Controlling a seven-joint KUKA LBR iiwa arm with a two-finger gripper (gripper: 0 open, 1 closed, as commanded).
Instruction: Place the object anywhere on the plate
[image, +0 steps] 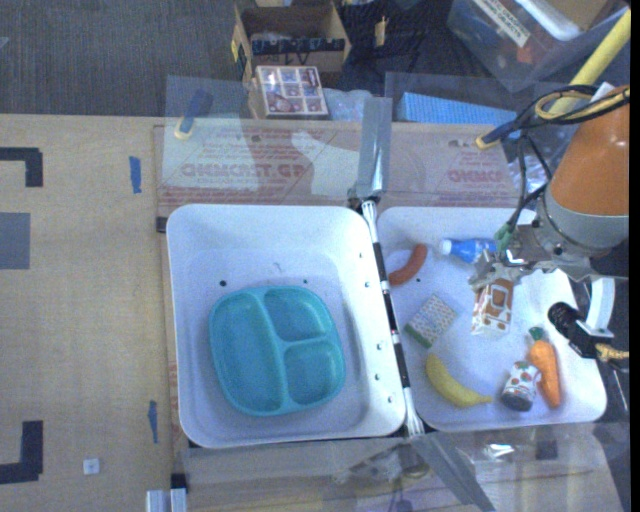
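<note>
1. The teal three-compartment plastic plate (277, 349) lies in the left white bin (190, 240), well to the left of the fingers.
2. The small orange-and-white carton (492, 306) hangs just below the gripper (497, 270), apparently pinched between the closed fingers.
3. Judgement: lift clear of the divider, carry left, lower gently over a compartment.

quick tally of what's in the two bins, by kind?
Left bin:
Plates: 1, teal divided plate

Right bin:
Play food: 3, sausage, banana, carrot
Cartons: 2, small carton under the gripper, carton by the carrot
Bottles: 1, blue and white
Patterned pads: 1

Total: 8
</note>
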